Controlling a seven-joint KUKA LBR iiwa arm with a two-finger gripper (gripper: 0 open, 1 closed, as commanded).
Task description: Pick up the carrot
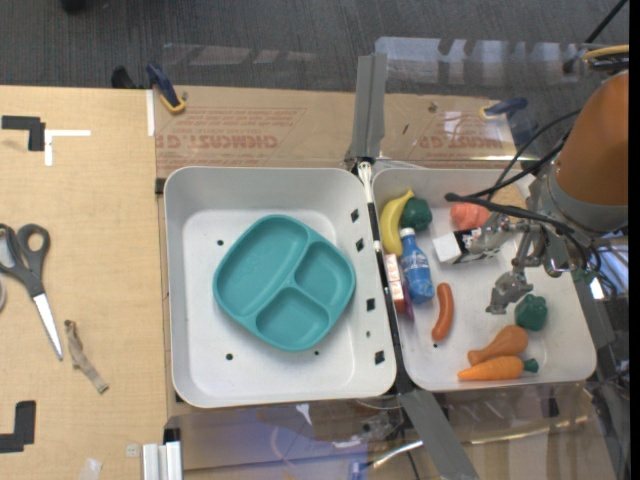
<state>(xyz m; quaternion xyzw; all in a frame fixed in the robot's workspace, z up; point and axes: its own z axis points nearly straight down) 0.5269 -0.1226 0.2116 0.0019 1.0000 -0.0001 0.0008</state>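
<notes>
The carrot [492,370] is orange with a small green top and lies flat along the front edge of the right bin [560,368]. My gripper [509,290] hangs over the middle of that bin, above and slightly right of the carrot and well apart from it. Nothing is visibly held in it. The arm's orange band [600,143] fills the upper right corner.
Close to the carrot lie an orange drumstick-shaped toy [500,343] and a green vegetable [532,312]. A red sausage [442,311], blue bottle [415,266], banana [392,218] and pink item [468,214] share the bin. The left bin [190,298] holds a teal divided plate [285,281].
</notes>
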